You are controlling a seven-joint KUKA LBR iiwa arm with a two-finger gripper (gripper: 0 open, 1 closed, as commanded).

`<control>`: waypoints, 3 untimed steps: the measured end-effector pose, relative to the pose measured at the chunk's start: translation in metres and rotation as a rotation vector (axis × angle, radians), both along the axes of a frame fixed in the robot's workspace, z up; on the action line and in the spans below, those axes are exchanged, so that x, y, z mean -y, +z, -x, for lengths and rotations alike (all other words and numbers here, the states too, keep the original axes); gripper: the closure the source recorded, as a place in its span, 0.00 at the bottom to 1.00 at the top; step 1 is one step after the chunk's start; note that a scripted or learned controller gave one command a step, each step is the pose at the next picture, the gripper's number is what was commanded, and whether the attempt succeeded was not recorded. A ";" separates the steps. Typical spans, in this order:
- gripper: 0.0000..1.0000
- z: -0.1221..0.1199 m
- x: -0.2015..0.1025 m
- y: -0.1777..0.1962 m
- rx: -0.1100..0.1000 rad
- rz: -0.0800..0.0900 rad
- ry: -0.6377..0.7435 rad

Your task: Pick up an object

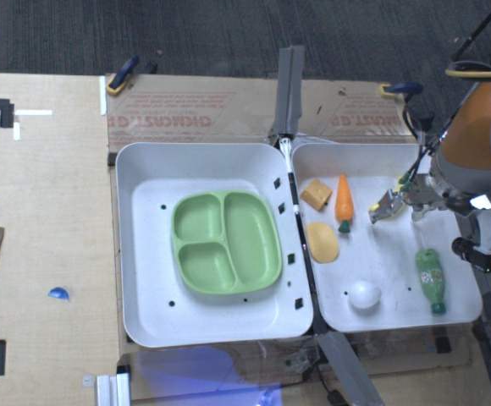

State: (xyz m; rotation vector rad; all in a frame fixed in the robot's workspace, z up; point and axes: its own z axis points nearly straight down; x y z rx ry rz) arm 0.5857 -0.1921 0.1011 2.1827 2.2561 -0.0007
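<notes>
The right bin (398, 256) holds several objects. An orange carrot (344, 196) lies upright in the picture beside a tan block (316, 194). Below them sits a yellow oval piece (322, 242). A white ball (365, 295) rests near the front wall, and a green bottle (430, 279) lies at the right. My gripper (386, 207) hangs over the bin's upper middle, right of the carrot and apart from it. It is open with nothing between its fingers.
The left bin (144, 227) holds a green three-part plate (227, 242). A grey divider post (289, 91) rises behind the bins' shared wall. The arm's orange band (474, 134) looms over the right bin's far right corner.
</notes>
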 end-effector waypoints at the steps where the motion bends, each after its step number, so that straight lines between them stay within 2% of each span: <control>1: 0.00 -0.045 -0.073 -0.008 -0.004 0.005 0.073; 2: 0.00 -0.066 -0.079 -0.008 -0.018 0.015 0.047; 3: 0.00 -0.067 -0.080 -0.009 -0.021 0.011 -0.058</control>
